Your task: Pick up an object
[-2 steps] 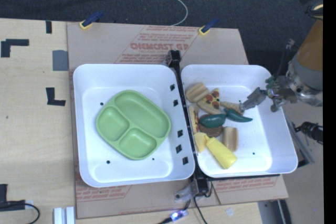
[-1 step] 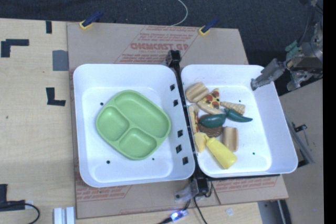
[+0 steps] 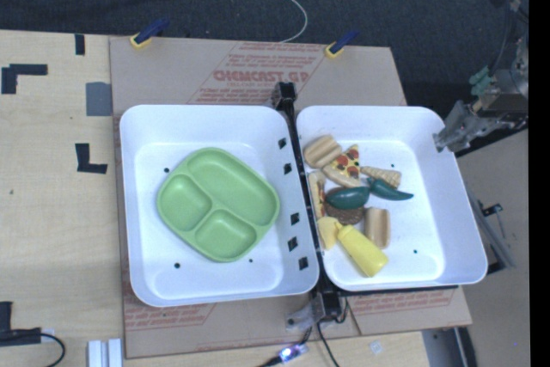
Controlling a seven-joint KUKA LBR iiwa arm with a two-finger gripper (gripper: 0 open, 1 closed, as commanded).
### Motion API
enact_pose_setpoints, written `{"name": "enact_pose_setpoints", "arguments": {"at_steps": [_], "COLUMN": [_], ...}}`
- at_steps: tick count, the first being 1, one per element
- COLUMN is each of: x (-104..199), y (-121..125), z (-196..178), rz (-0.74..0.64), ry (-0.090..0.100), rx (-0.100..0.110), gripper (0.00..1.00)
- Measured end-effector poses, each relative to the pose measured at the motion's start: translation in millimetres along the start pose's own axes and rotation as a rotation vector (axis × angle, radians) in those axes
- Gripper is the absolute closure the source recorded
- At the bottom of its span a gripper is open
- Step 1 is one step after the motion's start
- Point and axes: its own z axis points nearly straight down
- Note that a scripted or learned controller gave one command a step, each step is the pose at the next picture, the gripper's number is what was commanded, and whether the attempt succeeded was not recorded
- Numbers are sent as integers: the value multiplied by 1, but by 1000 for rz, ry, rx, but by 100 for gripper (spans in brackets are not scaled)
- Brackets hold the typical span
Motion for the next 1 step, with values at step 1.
{"name": "enact_pose_setpoints", "arguments": {"at_steps": [1], "x": [-60], "y": [0], "z": [-106], "rz": [7], "ry": [-4], "rx": [-13], "gripper": [100]}}
